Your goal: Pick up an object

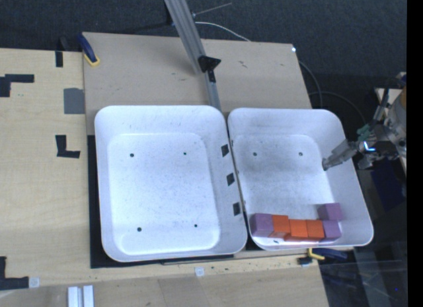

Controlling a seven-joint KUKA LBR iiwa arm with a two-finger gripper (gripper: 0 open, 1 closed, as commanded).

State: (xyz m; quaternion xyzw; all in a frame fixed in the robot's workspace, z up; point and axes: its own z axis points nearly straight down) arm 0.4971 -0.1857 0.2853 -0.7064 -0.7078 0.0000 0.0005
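Several small blocks lie in a row along the near wall of the right bin (344,134): a purple block (262,224) at the left, two orange blocks (281,226) (308,230) in the middle, and two purple blocks (330,212) (332,230) at the right. My gripper (332,159) reaches in over the bin's right rim, above the bin's middle right. It is well back from the blocks and apart from them. Nothing shows in it.
The left bin (106,167) stands beside the right one, with black clips (230,179) along the shared wall. A slanted metal pole (185,22) rises behind the bins. Small clamps sit at the back left (89,49) and front right (316,254) of the bench.
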